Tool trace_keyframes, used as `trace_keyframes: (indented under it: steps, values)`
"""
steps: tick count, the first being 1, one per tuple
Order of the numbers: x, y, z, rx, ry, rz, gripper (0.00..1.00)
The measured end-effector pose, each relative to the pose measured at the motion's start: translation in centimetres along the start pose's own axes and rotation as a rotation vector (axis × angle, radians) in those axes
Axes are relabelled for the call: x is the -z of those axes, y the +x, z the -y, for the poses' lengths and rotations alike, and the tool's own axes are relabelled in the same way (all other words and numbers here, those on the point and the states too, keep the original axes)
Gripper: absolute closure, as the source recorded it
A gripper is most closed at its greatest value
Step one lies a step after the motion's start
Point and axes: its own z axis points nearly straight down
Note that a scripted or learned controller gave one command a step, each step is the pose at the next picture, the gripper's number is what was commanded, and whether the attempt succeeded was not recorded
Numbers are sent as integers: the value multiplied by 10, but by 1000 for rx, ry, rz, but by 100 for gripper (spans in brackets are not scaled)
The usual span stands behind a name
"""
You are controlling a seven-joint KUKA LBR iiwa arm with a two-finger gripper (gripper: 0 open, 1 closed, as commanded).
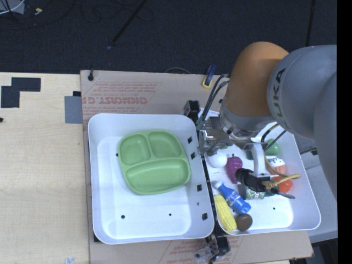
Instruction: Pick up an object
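On my far left the pale wooden surface [38, 164] lies bare. Next comes a cardboard sheet [126, 95] under the bins, with red print that reads upside down from here; I cannot make out its words. The left bin [104, 213] holds a green divided plate [154, 161], lying flat near its middle. Over the wall between the bins hangs my claw [212, 139], low at the near-left corner of the right bin [305, 213]; my wrist hides it, so I cannot tell how it stands.

The pickable things crowd the right bin, and nearly all lie to the right of my claw and toward the camera. A white ball [218, 160] sits just beside it, closest of all, with a purple piece [235, 165] touching its right side. Further toward the camera, a blue bottle [232, 197] and a yellow corn cob [225, 212] lie side by side, long axes running along the dividing wall. On my grey arm [308, 92], part of "KUKA" shows.
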Motion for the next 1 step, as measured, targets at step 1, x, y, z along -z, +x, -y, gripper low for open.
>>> trace_keyframes:
  steps: [1]
  values:
    - [14, -3, -4, -1, -3, 0, 100]
